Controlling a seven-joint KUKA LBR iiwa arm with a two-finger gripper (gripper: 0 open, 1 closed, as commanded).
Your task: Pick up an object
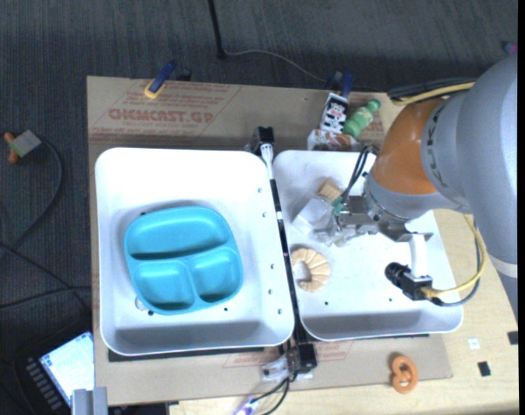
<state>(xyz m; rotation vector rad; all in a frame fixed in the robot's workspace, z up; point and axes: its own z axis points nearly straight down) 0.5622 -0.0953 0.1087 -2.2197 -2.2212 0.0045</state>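
The gripper sits low in the right bin at frame centre-right, over a clear crumpled wrapper, presumably to grasp it, though whether anything is gripped cannot be told, while a ring-shaped pastry lies just below.

One grey arm entering from the right, orange band above the wrist, bent downward, end effector low, pointing left, finger state indiscernible.

Bench with two white bins
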